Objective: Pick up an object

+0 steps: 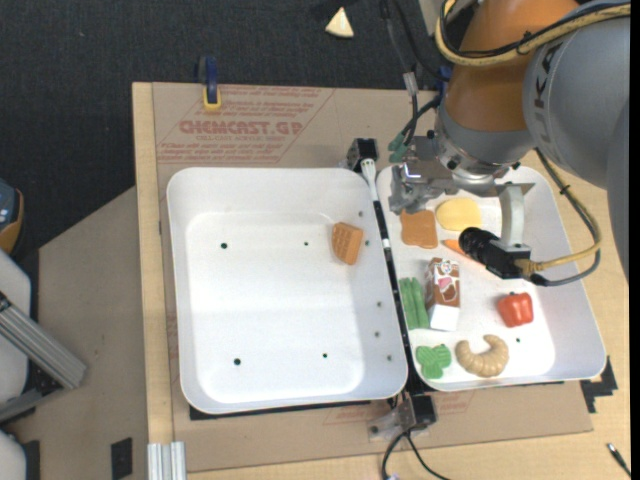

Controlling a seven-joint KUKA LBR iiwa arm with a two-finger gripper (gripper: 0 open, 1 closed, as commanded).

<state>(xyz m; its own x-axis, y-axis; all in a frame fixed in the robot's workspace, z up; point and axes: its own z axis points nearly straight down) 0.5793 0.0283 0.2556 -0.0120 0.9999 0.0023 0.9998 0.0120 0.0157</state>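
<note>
Gripper (408, 196) is hovering by toast slice (419, 229), grip state unclear; light, rigid, pinch across edges.

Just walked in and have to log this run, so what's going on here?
A grey robot arm with an orange band reaches in over the right bin, its tool low near that bin's upper left corner, beside a toast-like piece. I can't see anything held. The right bin also holds a yellow slice, a red pepper, a croissant and green items. The left bin holds one tan piece.
</note>
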